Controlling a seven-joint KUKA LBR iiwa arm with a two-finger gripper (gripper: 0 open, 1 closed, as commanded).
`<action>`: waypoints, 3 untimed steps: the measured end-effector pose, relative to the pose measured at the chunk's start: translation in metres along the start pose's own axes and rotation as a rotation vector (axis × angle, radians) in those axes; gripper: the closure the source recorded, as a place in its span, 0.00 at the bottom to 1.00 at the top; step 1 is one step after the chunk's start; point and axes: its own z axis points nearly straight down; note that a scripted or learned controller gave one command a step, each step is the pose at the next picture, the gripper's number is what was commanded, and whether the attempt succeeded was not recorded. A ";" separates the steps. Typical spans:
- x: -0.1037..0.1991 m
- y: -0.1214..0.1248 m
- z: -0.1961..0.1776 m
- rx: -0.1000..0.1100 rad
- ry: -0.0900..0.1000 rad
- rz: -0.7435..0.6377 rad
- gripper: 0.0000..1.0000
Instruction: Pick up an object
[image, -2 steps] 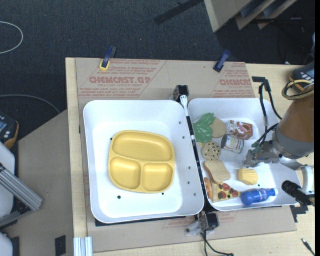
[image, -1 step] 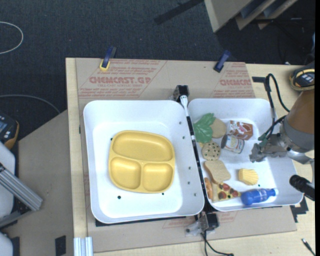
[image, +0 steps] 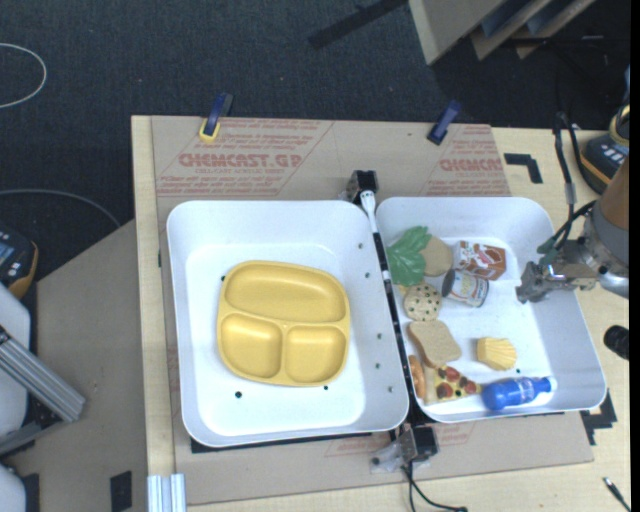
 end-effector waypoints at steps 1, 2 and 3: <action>0.000 0.001 -0.018 0.004 0.001 0.001 1.00; 0.036 0.041 -0.026 0.003 0.002 -0.004 1.00; 0.070 0.080 -0.028 0.003 0.002 -0.002 1.00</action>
